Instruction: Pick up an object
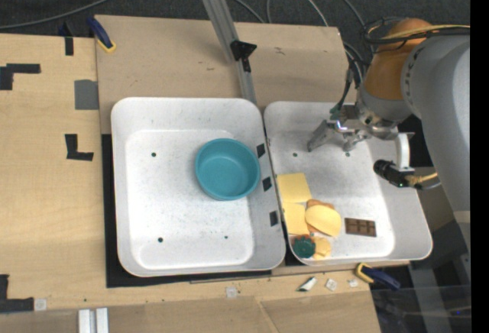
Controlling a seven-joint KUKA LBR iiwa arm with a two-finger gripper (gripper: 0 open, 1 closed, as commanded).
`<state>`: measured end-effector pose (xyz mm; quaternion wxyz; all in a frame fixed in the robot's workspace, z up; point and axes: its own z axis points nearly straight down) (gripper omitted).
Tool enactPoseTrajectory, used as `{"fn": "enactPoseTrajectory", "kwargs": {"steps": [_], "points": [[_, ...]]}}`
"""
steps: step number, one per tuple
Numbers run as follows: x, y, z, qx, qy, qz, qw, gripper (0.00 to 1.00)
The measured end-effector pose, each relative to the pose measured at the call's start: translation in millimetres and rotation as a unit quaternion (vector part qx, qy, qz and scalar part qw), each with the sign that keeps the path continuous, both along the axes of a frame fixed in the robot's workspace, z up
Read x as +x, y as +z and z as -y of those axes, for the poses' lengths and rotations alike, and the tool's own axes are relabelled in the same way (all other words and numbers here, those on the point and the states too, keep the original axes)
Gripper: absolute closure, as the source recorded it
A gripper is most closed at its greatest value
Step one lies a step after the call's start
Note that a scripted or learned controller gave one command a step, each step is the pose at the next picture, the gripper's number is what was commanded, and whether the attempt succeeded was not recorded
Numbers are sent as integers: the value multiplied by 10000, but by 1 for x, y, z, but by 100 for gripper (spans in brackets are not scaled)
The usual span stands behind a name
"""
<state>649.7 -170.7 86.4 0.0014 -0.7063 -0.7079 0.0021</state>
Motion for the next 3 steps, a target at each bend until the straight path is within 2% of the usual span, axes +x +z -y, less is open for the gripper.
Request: {"fn": "enactPoseTrajectory", "kwargs": {"steps": [1, 3], "points": [[1, 12, 0, -4, 8, 11, 10000, 100], [-1, 112, 5, 0, -2, 47, 10000, 100]]}}
